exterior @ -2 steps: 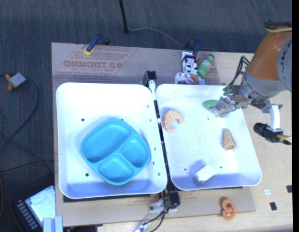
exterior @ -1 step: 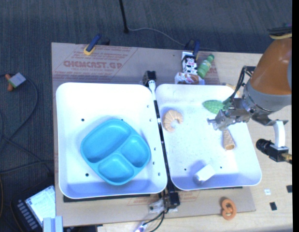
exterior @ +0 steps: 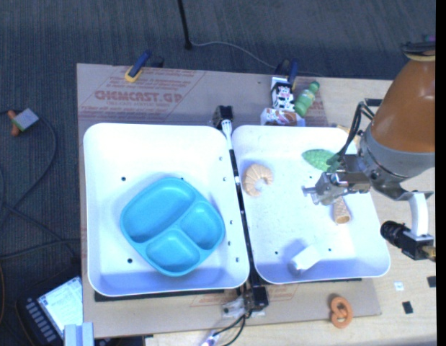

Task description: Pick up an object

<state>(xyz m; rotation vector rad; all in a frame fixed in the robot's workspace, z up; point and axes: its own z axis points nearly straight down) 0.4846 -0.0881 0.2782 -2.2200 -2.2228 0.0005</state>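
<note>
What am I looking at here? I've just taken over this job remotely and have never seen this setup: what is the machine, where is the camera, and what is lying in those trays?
One camera looks down at a slant on a bench. The machine is a robot arm, grey with an orange band, reaching in from the picture's right. Its gripper hangs over the right bin.

In that bin lie a tan croissant-like piece, a green leaf-shaped piece, a small white block and a tan piece just beside the gripper. I cannot tell whether anything is held.

The left bin holds a blue divided plate. A small orange ring lies on the bench outside the bins.
</note>
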